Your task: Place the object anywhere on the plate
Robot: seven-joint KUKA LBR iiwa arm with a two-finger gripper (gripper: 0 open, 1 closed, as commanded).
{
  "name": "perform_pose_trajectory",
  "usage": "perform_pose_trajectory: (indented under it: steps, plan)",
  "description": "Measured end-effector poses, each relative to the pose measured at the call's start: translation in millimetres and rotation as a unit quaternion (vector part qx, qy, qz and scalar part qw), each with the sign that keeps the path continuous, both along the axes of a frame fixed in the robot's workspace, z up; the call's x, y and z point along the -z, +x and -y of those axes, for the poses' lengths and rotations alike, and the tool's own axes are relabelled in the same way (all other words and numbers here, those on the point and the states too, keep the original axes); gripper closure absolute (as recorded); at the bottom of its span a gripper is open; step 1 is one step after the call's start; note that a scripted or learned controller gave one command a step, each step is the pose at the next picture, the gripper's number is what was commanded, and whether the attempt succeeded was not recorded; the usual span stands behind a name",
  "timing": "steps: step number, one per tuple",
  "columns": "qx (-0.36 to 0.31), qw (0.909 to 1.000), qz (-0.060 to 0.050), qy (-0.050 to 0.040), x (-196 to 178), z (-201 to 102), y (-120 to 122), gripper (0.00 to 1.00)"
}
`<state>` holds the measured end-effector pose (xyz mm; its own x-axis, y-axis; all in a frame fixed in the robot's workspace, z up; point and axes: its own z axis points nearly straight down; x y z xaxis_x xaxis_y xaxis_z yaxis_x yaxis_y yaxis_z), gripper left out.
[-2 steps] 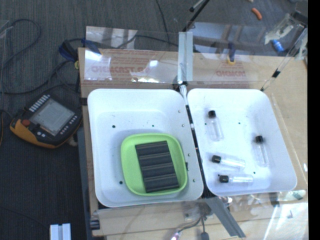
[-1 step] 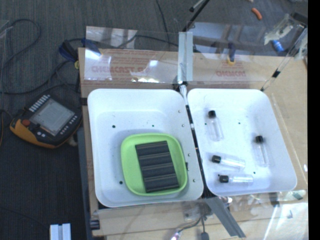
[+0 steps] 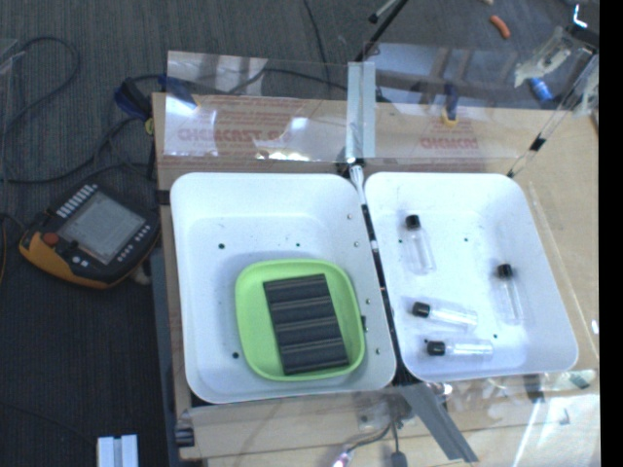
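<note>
Currently the move turns on a sideways transfer: the plate (image 3: 251, 290), lime green with a dark ribbed block (image 3: 307, 323) lying on it, sits in the near half of the left bin (image 3: 195, 212), while the candidate objects lie in the right bin (image 3: 545, 339). Any pick has to travel leftward over the shared rims of the 2 bins.

4 clear vials with black caps lie flat in the right bin. The far vial (image 3: 418, 242) runs near-to-far with its cap at the far end. The right vial (image 3: 508, 292) also runs near-to-far, cap far. The 2 near vials run left-to-right with caps to the left: the upper near vial (image 3: 444, 312) and the lower near vial (image 3: 458, 348), just beside each other. These 2 lie closest to the plate.

Which vial is meant cannot be judged. No arm reaches over either bin, so the tool's state cannot be told.

Red lettering on the clear sheet (image 3: 253, 129) behind the bins is mirrored and too faint to read. A handheld pendant (image 3: 92, 236) with a screen lies on the floor to the left; no text on it is legible.
</note>
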<state>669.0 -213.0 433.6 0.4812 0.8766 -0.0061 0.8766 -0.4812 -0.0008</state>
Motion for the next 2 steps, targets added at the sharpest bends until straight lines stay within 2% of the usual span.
perform_pose_trajectory:
  steps: [2]
  plan:
    - [-0.020,0.9998,0.000,-0.0001,0.0,0.7,0.2,0.00]
